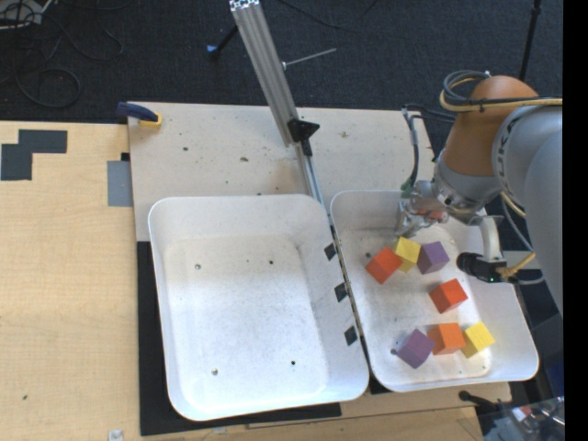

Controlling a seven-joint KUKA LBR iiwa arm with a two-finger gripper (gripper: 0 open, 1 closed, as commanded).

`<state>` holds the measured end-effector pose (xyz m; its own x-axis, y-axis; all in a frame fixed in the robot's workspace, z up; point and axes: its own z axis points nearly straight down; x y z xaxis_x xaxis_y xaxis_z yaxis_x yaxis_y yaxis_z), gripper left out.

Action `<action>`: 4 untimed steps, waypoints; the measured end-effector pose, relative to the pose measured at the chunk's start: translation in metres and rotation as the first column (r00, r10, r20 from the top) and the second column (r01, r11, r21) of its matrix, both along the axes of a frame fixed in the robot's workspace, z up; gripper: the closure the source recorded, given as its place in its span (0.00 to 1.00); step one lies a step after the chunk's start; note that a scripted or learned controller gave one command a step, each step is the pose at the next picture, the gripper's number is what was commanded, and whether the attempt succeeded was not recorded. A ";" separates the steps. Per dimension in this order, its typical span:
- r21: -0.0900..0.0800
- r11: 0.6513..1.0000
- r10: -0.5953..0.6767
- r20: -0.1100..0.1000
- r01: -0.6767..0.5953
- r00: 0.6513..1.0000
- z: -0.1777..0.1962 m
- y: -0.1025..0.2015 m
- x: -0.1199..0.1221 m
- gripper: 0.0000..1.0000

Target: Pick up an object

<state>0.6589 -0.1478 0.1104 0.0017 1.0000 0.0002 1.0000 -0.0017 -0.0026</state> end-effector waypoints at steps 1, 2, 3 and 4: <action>-0.001 1.000 0.001 0.007 -0.001 1.000 0.064 -0.002 0.003 1.00; -0.001 1.000 0.001 0.006 -0.001 1.000 0.111 -0.004 0.004 1.00; 0.003 1.000 0.006 -0.002 -0.006 1.000 0.105 0.052 -0.014 1.00; 0.003 1.000 0.007 -0.002 -0.007 1.000 0.115 0.107 -0.037 1.00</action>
<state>0.6215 -0.0410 0.2255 -0.0049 1.0000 0.0030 1.0000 0.0049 -0.0042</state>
